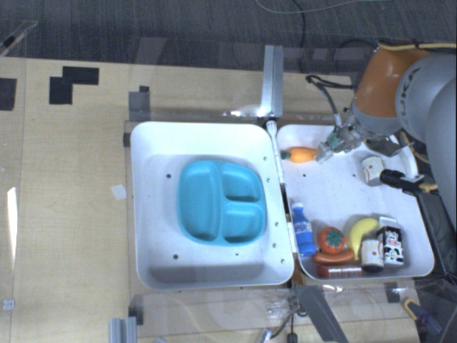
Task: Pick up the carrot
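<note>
We find the small orange plastic carrot (301, 155) lying in the right white bin (335, 191), in its far-left corner, close to the divider. Its long axis runs left-right across the view. The grey two-finger gripper (333, 143) sits just beside the carrot's right end, slightly farther back. We cannot tell whether it is released or clenched. In our judgement, the coming move must carry the gripper a little leftward over the carrot's middle.
</note>
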Robot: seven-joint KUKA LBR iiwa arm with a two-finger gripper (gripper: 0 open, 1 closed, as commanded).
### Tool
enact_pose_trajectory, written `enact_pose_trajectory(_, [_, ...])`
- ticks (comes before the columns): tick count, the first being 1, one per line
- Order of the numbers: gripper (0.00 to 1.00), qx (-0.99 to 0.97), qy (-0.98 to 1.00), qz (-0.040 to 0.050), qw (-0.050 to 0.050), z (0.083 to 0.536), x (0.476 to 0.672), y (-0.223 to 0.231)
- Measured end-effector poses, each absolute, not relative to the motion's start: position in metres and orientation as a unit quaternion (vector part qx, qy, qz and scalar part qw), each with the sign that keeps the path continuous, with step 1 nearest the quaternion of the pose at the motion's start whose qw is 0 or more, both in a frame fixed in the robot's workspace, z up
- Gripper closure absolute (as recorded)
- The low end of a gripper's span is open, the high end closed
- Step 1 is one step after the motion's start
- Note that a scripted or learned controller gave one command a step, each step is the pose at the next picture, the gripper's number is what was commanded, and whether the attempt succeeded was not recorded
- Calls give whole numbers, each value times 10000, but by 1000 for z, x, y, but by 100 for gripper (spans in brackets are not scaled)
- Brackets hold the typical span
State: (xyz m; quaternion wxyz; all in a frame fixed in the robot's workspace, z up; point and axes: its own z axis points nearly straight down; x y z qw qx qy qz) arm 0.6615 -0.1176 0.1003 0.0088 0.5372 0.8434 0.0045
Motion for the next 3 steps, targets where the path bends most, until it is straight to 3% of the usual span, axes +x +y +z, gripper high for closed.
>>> enact_pose_trajectory(1, [100,5238,8518,21,36,283,645,-42])
enact_pose_trajectory(2, [100,4528,8916,19,42,368,575,-30])
enact_pose_trajectory(3, [100,4977,8673,8,13,239,551,18])
